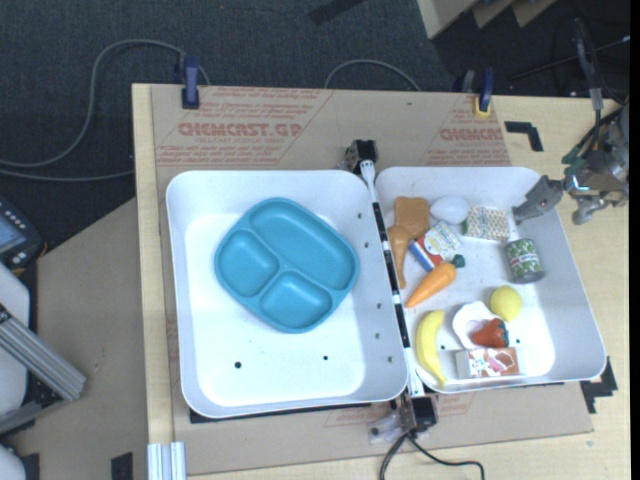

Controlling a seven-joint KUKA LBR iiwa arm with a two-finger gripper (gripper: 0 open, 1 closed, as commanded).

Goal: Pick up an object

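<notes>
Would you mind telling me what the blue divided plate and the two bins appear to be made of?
The blue divided plate looks like moulded plastic, matte to satin: uniform colour, soft rounded compartment edges. The left bin and right bin seem thin, smooth white plastic, judging by their rounded corners and faint sheen, though coated metal cannot be excluded.

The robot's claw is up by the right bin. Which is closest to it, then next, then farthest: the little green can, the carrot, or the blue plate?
Measured from the gripper in the camera view:
1. Green can, just below it in the right bin.
2. Carrot, farther left, mid right bin.
3. Blue plate, far off in the left bin.
</notes>
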